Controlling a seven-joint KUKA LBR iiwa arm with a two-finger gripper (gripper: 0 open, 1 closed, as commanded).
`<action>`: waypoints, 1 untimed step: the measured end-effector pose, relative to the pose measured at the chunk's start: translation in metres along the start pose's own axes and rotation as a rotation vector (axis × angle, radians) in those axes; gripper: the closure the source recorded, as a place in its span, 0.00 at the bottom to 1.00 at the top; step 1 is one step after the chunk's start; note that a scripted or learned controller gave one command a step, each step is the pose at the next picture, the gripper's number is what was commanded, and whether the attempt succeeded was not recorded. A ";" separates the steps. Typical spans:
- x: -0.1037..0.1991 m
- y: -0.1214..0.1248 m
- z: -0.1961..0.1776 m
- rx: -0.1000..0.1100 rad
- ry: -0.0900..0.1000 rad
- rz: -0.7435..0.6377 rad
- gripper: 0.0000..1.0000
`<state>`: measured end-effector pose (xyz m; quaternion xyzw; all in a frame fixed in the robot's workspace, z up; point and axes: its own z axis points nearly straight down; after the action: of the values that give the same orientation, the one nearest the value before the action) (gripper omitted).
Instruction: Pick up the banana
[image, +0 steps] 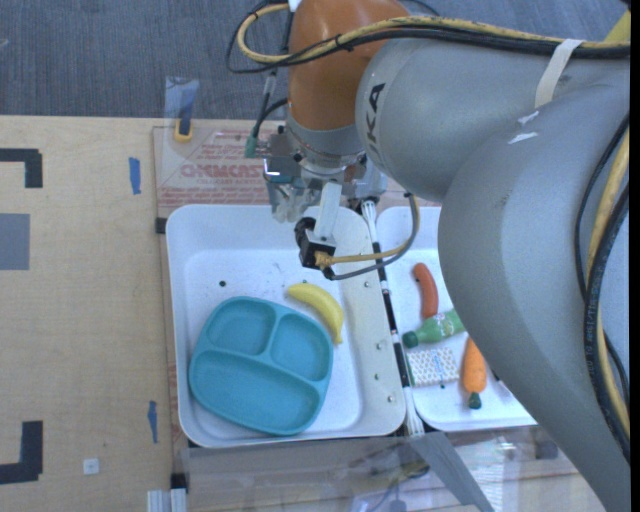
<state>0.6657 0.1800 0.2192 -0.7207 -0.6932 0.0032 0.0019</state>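
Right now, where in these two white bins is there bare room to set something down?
Barest: the left white bin's floor between its far wall, the teal divided plastic plate and the hand. A narrow strip lies right of the plate, below the yellow banana. The right white bin is crowded with a red sausage, green bottle, speckled packet and orange carrot.

I see the banana (318, 306) as smooth, faintly glossy plastic, the teal plate (262, 365) at lower centre matt plastic (evenly dull), the bin (215, 262) around them smooth white plastic, the bench (80, 300) pale matt wood
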 end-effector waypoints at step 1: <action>0.009 -0.015 0.022 0.000 0.000 -0.015 1.00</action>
<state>0.6505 0.1892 0.1974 -0.7153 -0.6988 0.0033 0.0019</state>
